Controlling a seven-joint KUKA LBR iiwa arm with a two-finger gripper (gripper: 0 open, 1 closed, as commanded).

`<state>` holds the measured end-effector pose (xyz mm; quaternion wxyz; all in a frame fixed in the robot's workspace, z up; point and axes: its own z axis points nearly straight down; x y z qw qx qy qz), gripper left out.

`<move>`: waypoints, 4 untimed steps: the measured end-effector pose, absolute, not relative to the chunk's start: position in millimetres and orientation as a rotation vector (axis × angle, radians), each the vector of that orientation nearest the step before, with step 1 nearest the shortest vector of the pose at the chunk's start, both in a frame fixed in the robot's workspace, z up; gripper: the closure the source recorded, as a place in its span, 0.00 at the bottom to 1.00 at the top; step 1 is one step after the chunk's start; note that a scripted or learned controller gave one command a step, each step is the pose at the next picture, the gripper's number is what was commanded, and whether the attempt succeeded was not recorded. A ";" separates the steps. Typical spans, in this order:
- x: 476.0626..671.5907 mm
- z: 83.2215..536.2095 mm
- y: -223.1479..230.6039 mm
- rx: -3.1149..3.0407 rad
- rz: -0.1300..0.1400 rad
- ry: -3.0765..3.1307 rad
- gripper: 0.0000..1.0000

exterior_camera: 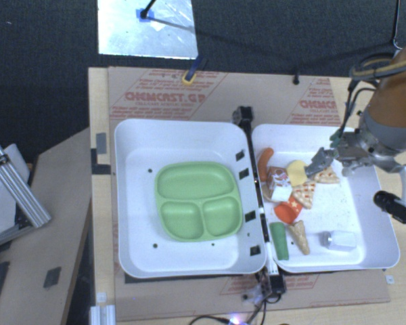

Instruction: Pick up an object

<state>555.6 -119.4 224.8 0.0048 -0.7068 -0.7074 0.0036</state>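
My gripper hangs over the upper middle of the right bin, reaching in from the right. It is just above and beside a yellow wedge and a tan cracker-like piece. Left of these lie an orange sausage, a red and white can and a small white block. Lower down are a waffle-patterned slice, a red pepper piece, a green stick, a tan cone and a pale bottle. I see nothing held in the gripper.
The left bin holds a green divided plate. A black hinged divider runs between the two bins. The right bin's lower right floor is bare apart from the pale bottle.
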 end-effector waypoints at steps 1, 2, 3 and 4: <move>558.1 231.8 -119.3 -2.219 -0.002 -2.226 0.00; 563.6 188.0 -115.7 -2.217 0.002 -2.222 0.00; 562.2 145.7 -118.1 -2.219 0.002 -2.221 0.00; 557.8 103.7 -118.4 -2.219 0.000 -2.222 0.00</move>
